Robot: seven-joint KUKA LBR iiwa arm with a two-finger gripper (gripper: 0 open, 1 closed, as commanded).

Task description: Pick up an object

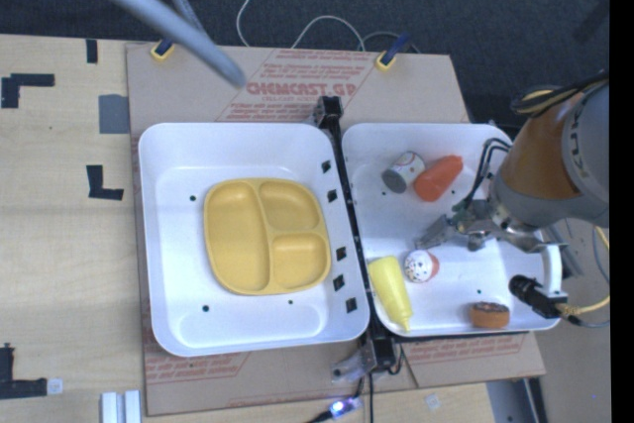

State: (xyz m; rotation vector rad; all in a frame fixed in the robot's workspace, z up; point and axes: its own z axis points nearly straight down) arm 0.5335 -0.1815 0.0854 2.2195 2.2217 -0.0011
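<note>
While claw (pixel 436 235) state unclear, carrot (pixel 438 177) long axis diagonal, tip upper right.

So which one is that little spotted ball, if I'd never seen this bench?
Look in the right-hand white bin, the one the grey arm reaches into. Near its front, beside the yellow bottle-shaped toy, lies the small white ball. It is the only round white thing there, marked with red dots.
</note>
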